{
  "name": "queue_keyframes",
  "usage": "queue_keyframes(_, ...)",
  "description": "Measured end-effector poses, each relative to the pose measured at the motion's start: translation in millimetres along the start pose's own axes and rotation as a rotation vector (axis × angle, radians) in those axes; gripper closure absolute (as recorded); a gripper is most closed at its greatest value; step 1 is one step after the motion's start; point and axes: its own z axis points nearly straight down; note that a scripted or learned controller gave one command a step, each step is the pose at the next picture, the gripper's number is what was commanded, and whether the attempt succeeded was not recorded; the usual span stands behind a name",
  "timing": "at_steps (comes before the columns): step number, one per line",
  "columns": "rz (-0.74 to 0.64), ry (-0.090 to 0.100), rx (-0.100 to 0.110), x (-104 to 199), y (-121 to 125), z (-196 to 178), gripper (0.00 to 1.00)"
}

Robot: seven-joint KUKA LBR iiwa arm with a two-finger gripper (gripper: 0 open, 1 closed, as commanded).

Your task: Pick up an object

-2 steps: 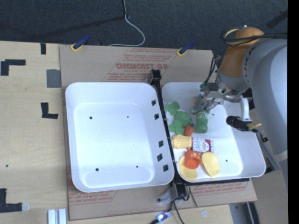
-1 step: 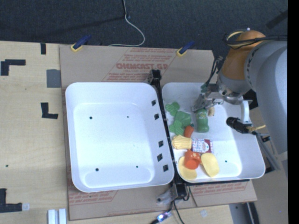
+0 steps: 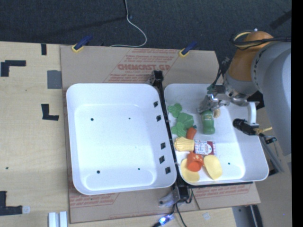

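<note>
The right bin (image 3: 236,169) holds several small items: a green bottle (image 3: 208,122), green leafy pieces (image 3: 181,122), a corn cob (image 3: 183,144), a red-and-white packet (image 3: 204,148), an orange-red piece (image 3: 193,161) and yellow pieces (image 3: 212,167). My gripper (image 3: 211,104) hangs over the back of the right bin, right above the top of the green bottle. The grey arm with its orange band (image 3: 241,63) comes in from the right.
The left bin (image 3: 113,136) sits beside the right one, joined by a black divider (image 3: 162,122). Both rest on a cardboard sheet (image 3: 137,63) clipped to the wooden bench. A white cable (image 3: 135,25) hangs at the back.
</note>
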Motion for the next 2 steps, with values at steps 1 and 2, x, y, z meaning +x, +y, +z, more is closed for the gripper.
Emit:
queue_keyframes(1,0.001,0.005,0.025,-19,10,-2,1.00)
queue_keyframes(2,0.002,0.005,0.021,-35,11,1,1.00)
